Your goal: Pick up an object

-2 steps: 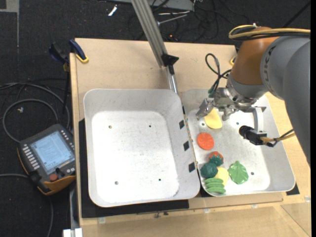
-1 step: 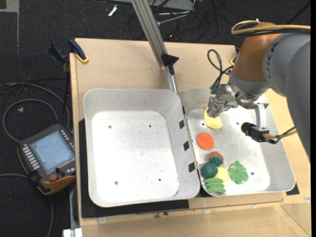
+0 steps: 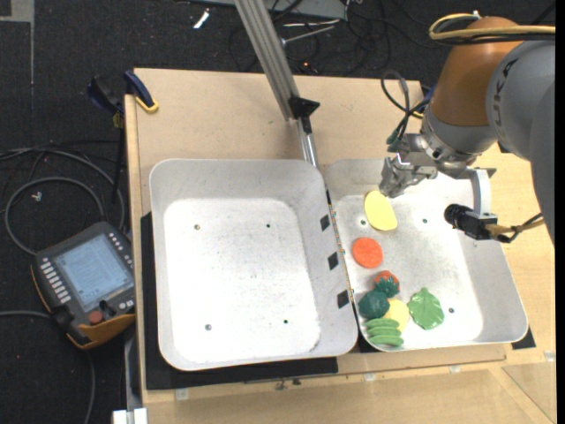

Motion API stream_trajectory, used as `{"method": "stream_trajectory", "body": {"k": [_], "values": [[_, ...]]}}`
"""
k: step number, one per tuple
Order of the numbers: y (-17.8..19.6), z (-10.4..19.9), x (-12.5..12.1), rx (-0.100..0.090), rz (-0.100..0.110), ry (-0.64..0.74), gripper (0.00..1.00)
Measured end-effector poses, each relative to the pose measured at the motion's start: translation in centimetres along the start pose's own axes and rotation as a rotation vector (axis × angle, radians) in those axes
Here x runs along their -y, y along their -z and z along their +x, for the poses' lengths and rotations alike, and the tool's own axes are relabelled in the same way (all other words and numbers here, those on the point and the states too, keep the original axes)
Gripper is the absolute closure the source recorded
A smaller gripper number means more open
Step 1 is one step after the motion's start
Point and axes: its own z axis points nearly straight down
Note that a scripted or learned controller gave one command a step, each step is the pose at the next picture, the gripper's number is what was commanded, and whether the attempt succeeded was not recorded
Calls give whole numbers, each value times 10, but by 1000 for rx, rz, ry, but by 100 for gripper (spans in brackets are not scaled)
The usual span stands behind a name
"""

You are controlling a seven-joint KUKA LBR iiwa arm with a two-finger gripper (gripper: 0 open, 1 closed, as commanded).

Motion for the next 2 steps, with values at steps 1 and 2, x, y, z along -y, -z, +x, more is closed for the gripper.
{"method": "stream_trajectory", "body": {"k": [1,2], "values": [[49,0,-2,1,-2,1,100],[49,49,2,-3,6,7,100]]}}
